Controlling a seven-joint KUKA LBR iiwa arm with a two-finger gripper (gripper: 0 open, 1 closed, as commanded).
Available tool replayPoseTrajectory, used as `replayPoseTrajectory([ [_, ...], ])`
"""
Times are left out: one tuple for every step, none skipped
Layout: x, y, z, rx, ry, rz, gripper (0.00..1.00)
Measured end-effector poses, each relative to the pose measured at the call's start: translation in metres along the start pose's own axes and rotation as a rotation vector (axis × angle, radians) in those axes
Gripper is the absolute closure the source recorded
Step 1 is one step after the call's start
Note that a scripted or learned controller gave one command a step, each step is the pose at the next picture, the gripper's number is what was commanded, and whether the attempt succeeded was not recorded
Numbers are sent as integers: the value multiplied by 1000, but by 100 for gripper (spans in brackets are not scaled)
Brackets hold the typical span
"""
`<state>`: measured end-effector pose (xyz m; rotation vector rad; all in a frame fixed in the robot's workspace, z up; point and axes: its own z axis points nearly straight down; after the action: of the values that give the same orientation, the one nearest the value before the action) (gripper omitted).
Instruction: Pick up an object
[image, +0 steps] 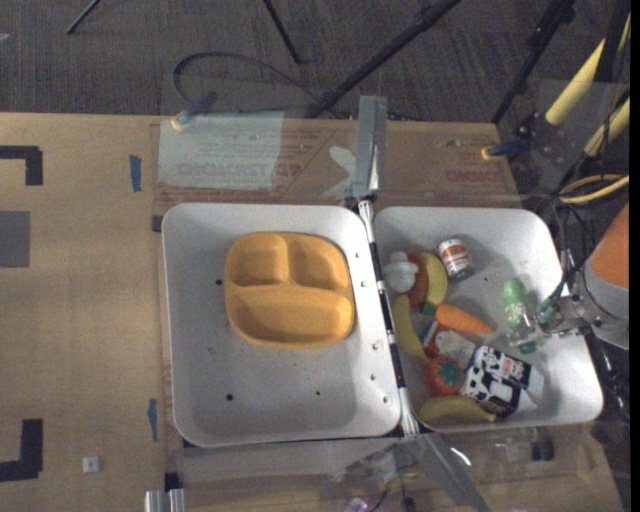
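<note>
Camera view: 2 white bins sit side by side on the bench (80, 330), and the action is all on the right. The left bin (200, 400) carries an orange divided plate (290, 288) with 3 compartments, lying flat near its far half. The right bin (575, 385) is the crowded one: a small can (455, 257) near the far wall, a carrot (463, 319) lying across the middle, a long banana (405, 330) against the divider, a tomato (443, 375), a black-and-white cow-print carton (498, 378) toward the near side, a second banana (455, 409) just beside it, and a green bottle (514, 300) toward the right wall.

The arm comes in from the right, orange band showing at the frame edge, and the gripper (545, 318) hangs low over the right side of that bin, just beside the green bottle. Whether the jaws are apart or together, I cannot tell; the metalwork blurs into the bin wall. Nothing visible sits between them.

My read: this is the approach step, with no pick made yet. The green bottle looks like the nearest candidate, the cow-print carton close behind. The next move calls for centring over 1 object, dropping straight down and closing cleanly, and the risk is nudging the bottle against the wall instead of capturing it.
</note>
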<state>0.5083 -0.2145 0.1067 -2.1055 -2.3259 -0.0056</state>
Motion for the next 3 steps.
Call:
replayPoseTrajectory([
  [82,-11,-142,1,-6,198,100],
  [72,-20,-208,-1,-7,68,100],
  [41,-24,-200,0,-8,108,100],
])
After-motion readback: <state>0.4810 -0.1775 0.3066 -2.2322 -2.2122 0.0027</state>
